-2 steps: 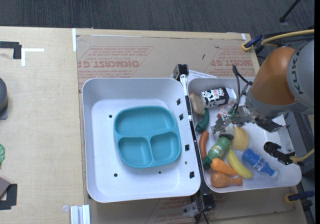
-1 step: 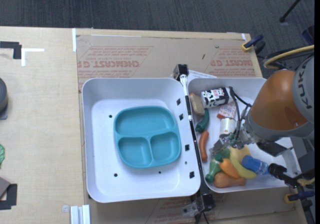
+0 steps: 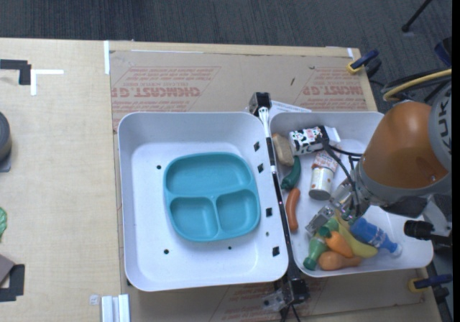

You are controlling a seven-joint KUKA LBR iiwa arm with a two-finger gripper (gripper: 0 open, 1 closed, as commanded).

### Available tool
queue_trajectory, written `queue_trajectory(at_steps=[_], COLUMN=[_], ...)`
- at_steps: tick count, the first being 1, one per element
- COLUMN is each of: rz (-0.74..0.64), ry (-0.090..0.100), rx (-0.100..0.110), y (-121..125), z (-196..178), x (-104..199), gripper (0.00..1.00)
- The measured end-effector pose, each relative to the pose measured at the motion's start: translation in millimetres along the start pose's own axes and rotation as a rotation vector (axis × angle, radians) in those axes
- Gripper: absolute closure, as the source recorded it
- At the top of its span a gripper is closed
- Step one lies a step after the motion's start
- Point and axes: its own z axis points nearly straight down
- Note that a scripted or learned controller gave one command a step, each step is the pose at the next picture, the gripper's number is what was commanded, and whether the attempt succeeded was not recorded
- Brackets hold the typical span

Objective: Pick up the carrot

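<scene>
The carrot (image 3: 335, 243), a short orange piece with a green top, lies in a heap near the front of the right bin (image 3: 374, 125). Around it are a yellow banana (image 3: 357, 243), a green bottle-shaped toy (image 3: 314, 251) and an orange-brown piece (image 3: 339, 261). My gripper (image 3: 321, 218) hangs low over the heap, just above and left of the carrot, its metal tip close to the green top. The arm's orange band (image 3: 402, 146) covers the bin's right part. Nothing is visibly lifted.
A long orange-red sausage shape (image 3: 292, 208) and a green vegetable (image 3: 290, 175) lie along the right bin's left wall. A white can (image 3: 321, 178), a cow-patterned carton (image 3: 309, 139) and a blue bottle (image 3: 375, 234) are nearby. The left bin (image 3: 136, 169) holds a teal divided plate (image 3: 212, 195).
</scene>
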Motion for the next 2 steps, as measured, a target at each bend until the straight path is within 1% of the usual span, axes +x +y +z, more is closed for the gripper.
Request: queue_trajectory(at_steps=[1,2], rz=[-0.379,-0.006], ry=[-0.002,-0.002], rx=[-0.001,0.000], y=[1,45], z=[0,-100], x=[-1,44], gripper=[0.00,0.00])
